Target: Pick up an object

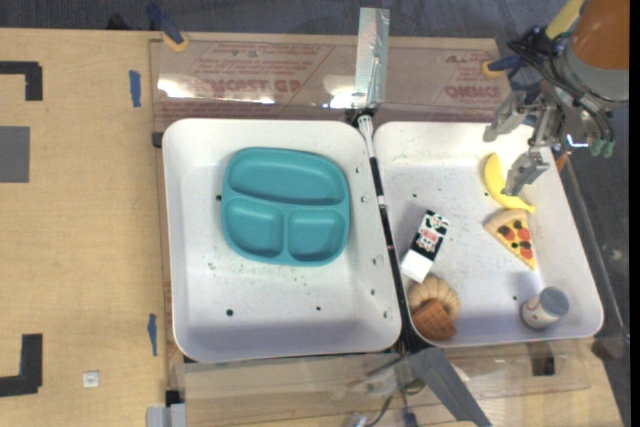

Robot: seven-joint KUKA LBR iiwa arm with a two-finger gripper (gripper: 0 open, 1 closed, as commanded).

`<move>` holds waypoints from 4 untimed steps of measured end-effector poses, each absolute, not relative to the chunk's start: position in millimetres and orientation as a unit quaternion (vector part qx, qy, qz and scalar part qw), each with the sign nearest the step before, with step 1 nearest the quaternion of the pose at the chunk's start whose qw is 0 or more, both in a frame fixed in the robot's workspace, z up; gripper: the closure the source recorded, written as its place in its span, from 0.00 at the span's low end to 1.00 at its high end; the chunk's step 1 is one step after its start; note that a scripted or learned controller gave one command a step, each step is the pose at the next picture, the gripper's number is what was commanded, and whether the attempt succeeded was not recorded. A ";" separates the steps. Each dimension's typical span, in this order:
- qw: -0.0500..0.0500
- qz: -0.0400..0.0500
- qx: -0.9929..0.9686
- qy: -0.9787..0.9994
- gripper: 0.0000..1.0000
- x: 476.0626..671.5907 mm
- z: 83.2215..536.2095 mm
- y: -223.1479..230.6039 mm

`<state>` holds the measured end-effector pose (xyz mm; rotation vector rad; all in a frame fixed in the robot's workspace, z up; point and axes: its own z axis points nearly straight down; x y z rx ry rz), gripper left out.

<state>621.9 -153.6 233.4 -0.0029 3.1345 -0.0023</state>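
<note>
The arm is reaching in from the right, its orange band showing at the far right corner, and the gripper [530, 150] is hanging over the far right part of the right bin [455, 150]. Its two fingers are standing apart, released, with nothing between them; one fingertip is sitting just above the banana.

The banana [497, 183], a yellow toy, is lying near the far right side of the right bin, just beside the gripper. A toy pizza slice [514, 237] with red dots is lying just nearer than it. A small black-and-white carton [427, 244] with a cow-like pattern is lying tilted near the bin's middle; any printing on it is too small to read. A tan, waffle-like toy [434, 305] is resting at the near left corner, and a small grey cup-like thing [545, 307] is sitting at the near right corner.

The left bin [190, 215] is holding a teal divided tray [285, 205] with three compartments.

Beyond the bins, a clear panel [250, 75] is showing red lettering, mirrored and too blurred to read. Blue tape strips [134, 87] are marking the wooden bench [70, 245].
</note>
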 end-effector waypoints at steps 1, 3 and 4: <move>0.005 0.000 0.094 0.996 0.00 644.3 98.4 -152.3; 0.003 0.001 0.428 0.904 1.00 640.2 120.2 -118.2; 0.006 0.003 0.390 0.921 1.00 634.4 190.9 -52.2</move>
